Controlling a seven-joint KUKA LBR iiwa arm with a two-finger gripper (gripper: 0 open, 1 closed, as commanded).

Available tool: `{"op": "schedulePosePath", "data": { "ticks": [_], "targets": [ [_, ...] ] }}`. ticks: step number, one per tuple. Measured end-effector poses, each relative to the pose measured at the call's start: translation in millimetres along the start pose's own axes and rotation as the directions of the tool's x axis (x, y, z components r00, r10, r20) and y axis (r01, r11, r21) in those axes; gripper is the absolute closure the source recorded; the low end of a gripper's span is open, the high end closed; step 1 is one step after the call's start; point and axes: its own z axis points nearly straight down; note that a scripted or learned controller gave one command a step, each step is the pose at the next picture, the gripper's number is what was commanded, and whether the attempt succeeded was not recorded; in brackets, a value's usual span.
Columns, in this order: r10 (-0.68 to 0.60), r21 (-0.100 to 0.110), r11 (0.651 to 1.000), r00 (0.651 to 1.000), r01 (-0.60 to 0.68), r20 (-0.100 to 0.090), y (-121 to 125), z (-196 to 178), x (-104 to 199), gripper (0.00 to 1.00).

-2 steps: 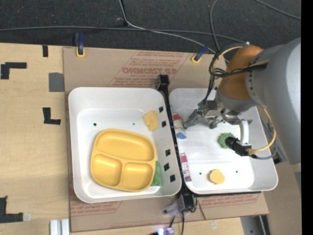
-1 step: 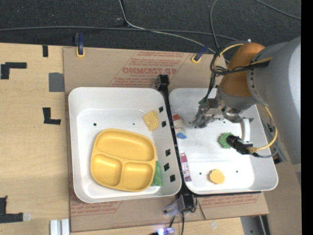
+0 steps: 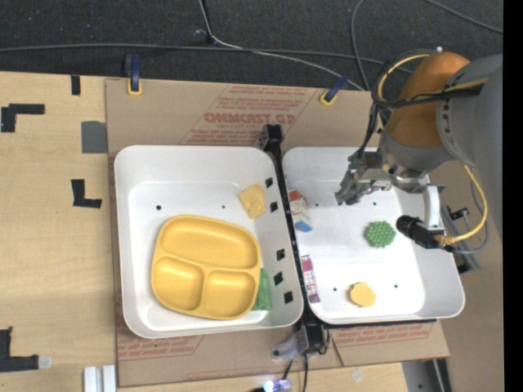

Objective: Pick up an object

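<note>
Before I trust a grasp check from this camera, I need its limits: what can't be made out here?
- Hand: small and dark under the wrist in the camera view; finger state unreadable.
- Green item: mostly hidden by the yellow tray against the left bin wall.
- Small items by the divider: too small to identify.
- Flat packet: printing too small to read.
</note>
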Motion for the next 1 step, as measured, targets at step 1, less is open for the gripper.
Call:
{"op": "schedulePosePath", "data": {
  "ticks": [1],
  "targets": [
    [-0.001, -0.003, 1.000, 1.000, 0.001, 0.001, 4.6, -63.6, 0.5, 1.00]
  ]
}}
